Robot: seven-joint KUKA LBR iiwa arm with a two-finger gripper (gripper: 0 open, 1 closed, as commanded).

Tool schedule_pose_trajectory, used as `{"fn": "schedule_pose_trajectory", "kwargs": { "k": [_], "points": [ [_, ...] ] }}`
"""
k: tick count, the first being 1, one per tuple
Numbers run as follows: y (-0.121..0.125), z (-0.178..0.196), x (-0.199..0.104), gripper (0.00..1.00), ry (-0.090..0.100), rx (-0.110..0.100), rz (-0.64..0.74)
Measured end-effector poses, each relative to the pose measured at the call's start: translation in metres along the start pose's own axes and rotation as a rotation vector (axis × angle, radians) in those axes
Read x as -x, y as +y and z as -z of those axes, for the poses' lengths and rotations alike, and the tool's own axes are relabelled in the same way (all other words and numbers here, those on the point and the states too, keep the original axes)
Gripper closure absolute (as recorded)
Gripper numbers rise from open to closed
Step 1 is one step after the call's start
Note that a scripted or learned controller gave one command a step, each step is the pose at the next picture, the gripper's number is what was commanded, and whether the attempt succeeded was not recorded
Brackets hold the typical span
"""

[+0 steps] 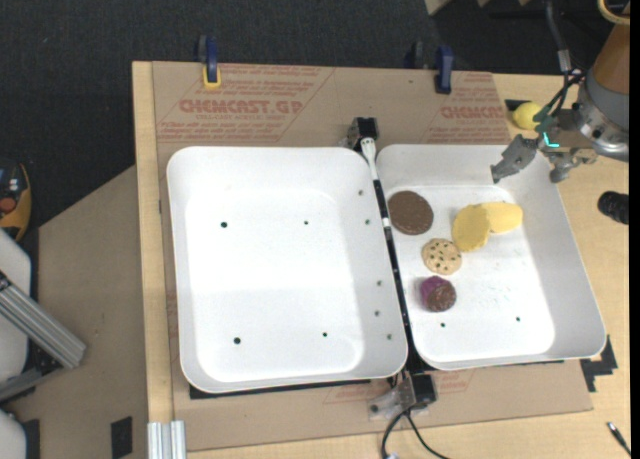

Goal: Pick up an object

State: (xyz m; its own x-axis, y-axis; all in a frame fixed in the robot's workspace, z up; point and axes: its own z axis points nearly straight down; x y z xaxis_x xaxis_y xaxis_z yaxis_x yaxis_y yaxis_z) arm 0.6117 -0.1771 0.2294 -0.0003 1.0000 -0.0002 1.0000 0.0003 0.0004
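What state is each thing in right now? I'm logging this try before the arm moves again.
gripper: open, holding nothing, above the far edge of the right bin
right bin: holds four items
brown cookie: lying flat near the divider
yellow piece: resting loose, apart from the gripper
chip cookie: lying flat
purple piece: lying loose, nearest the camera
left bin: bare white floor with small dark dots

The arm reaches in at the far right corner of the table, its grey wrist housing cut off by the right edge of the picture. The end effector (pixel 530 162) hangs below the wrist with its two grey fingers (pixel 510 159) spread apart and nothing between them. One finger points toward the table's left side, the other sits nearer its right edge.
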Motion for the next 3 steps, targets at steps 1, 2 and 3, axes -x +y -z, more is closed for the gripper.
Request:
{"fn": "schedule_pose_trajectory", "kwargs": {
  "k": [1, 2, 3],
  "points": [
    [-0.001, -0.152, -0.01, 0.0, 0.002, -0.008, 0.002],
    [0.002, -0.134, -0.009, 1.0, -0.001, 0.003, 0.0],
    [0.06, -0.01, -0.06, 1.0, -0.002, 0.017, 0.007]
  ]
}}
